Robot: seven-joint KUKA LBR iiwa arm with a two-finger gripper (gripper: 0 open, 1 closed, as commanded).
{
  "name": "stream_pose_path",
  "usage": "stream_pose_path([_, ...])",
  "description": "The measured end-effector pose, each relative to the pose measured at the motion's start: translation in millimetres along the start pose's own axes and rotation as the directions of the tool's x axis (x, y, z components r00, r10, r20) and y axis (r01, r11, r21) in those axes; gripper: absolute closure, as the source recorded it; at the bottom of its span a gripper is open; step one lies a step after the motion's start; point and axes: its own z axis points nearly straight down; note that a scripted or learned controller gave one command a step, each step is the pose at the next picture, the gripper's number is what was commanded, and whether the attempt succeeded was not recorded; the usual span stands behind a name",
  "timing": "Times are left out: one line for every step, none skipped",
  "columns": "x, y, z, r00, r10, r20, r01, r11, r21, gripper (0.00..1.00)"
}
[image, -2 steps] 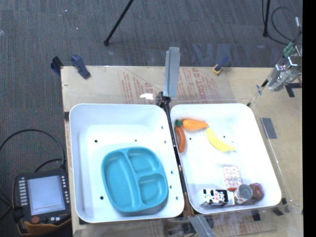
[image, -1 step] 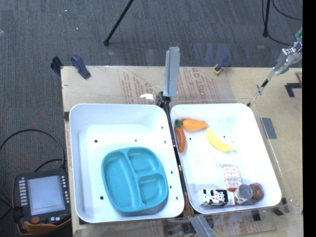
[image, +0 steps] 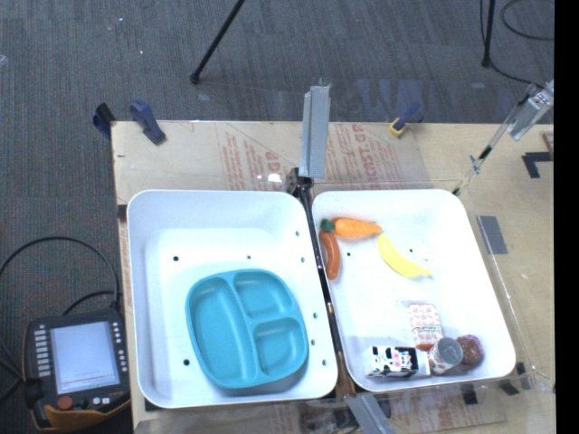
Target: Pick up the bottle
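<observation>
**Two bins, goods on the right**

Left bin [image: 149, 242]: one blue divided tray [image: 246, 330], lying flat toward the near side.

Right bin [image: 452, 242]: carrot [image: 355, 228] at the far left corner, sausage [image: 331, 256] just below it along the left wall, banana [image: 400, 259] near the middle. Near edge holds a cluster: bottle [image: 434, 340] lying on its side, cap toward the camera, with a black-and-white carton [image: 394, 361] to its left and a brown lump [image: 469, 350] to its right.

Bottle [image: 431, 335] lying flat, right bin, near front.
</observation>
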Motion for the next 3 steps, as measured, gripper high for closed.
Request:
stream_pose_path([9.9,6.4,-0.6,0.954,-0.299,-0.001,0.299,0.954,-0.001,1.00])
stream_pose_path([117.4,-38.7,-0.2,0.977,-0.214,-0.002,0.214,0.977,0.001,1.00])
stream_pose_path([25.4,-27.3,0.3,0.974,-0.225,-0.001,0.225,0.974,0.001,1.00])
